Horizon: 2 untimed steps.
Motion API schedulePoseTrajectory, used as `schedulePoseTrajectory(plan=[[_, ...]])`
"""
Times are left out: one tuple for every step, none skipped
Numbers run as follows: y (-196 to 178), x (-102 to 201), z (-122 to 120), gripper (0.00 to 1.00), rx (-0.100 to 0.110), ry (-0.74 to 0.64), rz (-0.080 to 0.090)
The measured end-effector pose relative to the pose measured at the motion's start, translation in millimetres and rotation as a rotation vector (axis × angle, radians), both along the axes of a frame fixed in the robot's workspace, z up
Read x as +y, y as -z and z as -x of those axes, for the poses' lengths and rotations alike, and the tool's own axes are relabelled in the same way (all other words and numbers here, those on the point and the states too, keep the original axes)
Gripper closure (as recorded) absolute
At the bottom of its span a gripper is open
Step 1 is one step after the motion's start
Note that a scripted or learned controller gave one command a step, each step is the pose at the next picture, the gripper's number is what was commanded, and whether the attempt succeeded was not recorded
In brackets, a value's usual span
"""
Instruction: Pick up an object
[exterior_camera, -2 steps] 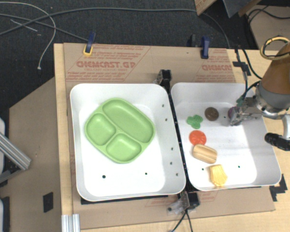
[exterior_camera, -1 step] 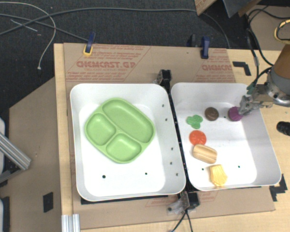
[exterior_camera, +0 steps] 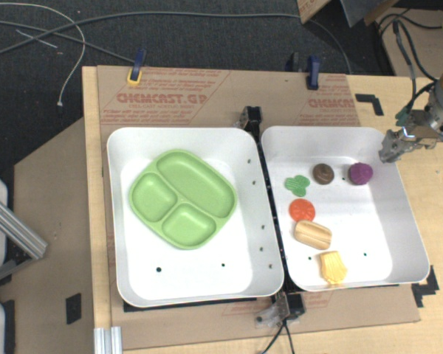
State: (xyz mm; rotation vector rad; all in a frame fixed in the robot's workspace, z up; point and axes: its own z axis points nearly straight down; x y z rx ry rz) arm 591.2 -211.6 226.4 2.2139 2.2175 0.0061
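Observation:
The right bin (exterior_camera: 399, 220) holds several small toy foods. A purple ball (exterior_camera: 361, 172) and a brown round piece (exterior_camera: 323, 173) lie near its back, with a green leafy piece (exterior_camera: 298, 184) to their left. A red-orange round piece (exterior_camera: 303, 210), a tan bread roll (exterior_camera: 312, 234) and a yellow chunk (exterior_camera: 333, 266) run down the bin's left side. My gripper (exterior_camera: 393, 146) hangs over the bin's back right corner, to the right of the purple ball and apart from it. Nothing shows in its grasp.
The left bin (exterior_camera: 133, 271) carries a green three-compartment plate (exterior_camera: 183, 198). A black clamp (exterior_camera: 251, 116) sits between the bins at the back. Cardboard covers the bench, with blue clips (exterior_camera: 312, 72) at its far edge.

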Motion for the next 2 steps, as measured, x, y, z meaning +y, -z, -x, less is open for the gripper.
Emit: schedulePoseTrajectory(plan=[[-38,0,-1,1.0,0.002,0.0,-0.001],[-35,50,15,1.0,0.01,-0.003,-0.006]])
